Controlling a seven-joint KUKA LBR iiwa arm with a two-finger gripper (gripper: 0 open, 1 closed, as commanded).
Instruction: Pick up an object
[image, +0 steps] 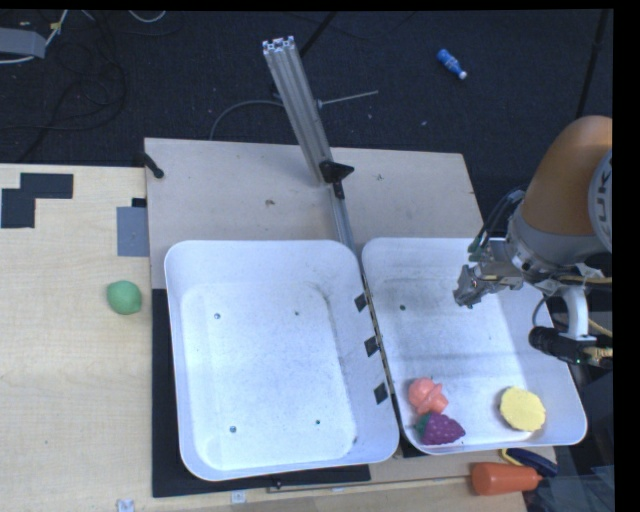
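Fingers (470, 292) hang over right bin (440, 270), holding nothing.

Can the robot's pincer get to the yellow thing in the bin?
Probably yes. The pincer hangs over the right bin, the same bin where the yellow thing lies near the front corner. Nothing sits on top of it, and the pink toy and purple toy lie apart from it.

A single fixed camera looks down at a slant from above the tabletop (300, 190), far enough back to frame both white bins (200, 270) side by side, the arm (570, 190) entering from the right.
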